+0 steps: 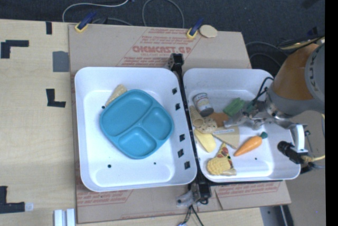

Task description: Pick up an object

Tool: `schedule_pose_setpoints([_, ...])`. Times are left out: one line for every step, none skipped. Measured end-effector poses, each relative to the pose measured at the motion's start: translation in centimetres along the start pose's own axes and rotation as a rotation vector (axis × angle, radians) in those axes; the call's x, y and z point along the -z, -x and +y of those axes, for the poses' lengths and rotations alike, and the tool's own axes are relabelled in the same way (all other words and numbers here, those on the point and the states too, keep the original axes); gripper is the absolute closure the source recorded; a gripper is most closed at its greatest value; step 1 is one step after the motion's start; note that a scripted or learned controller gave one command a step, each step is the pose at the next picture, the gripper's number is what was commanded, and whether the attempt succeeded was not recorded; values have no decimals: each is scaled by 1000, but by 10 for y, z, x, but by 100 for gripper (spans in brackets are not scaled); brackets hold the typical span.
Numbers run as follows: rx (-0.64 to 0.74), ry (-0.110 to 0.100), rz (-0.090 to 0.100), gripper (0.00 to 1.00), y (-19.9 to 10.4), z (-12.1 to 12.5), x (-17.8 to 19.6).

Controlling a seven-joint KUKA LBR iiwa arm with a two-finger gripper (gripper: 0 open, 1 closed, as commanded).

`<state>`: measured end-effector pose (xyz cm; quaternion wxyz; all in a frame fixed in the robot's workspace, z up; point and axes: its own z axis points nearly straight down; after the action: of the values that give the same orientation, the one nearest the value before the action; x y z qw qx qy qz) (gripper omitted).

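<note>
The right bin (264,79) holds several small things. Among them are a grey can (202,103), a green piece (232,107), an orange carrot (247,146), a pale wedge (227,138), a yellow banana-like piece (205,141) and a yellow bumpy piece (221,166). My gripper (249,115) reaches in from the right, low over the middle of this bin. It sits just right of the green piece and above the carrot. I see nothing clearly held in it.
The left bin (84,130) holds a blue divided plate (137,123) with a tan piece (115,95) poking out under its upper left edge. The arm's orange band (292,82) hangs over the right bin's right rim. Cables run behind the bins.
</note>
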<state>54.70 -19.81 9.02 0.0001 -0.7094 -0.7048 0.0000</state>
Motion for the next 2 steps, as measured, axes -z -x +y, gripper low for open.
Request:
schedule_pose_setpoints([12,5,-4,0,-47,54,-3])
schedule_pose_setpoints([7,9,-5,0,18,112,54])
